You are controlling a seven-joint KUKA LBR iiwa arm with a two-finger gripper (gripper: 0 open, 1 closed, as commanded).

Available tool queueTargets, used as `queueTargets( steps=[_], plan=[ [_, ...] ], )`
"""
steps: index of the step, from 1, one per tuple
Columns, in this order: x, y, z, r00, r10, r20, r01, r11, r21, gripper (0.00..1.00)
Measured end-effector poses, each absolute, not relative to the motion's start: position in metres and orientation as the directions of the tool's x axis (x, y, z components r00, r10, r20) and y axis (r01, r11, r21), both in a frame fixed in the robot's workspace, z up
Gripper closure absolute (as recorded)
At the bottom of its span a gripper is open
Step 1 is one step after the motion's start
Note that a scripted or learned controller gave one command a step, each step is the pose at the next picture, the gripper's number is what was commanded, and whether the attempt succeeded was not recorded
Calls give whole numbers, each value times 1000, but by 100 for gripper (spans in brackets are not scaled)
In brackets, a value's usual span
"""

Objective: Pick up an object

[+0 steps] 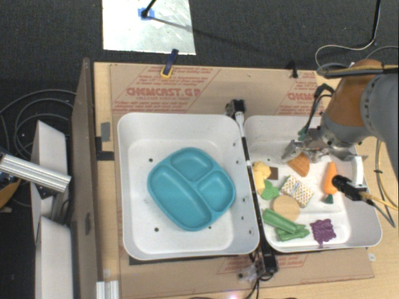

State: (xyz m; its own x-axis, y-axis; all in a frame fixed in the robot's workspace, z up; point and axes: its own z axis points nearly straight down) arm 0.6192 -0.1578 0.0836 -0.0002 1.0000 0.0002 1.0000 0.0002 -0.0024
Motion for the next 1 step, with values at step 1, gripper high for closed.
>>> queueTargets(
  steps=[1],
  plan=[
    [623, -158, 97, -2, 1000, -1, 1000, 2, 9, 100]
  ],
)
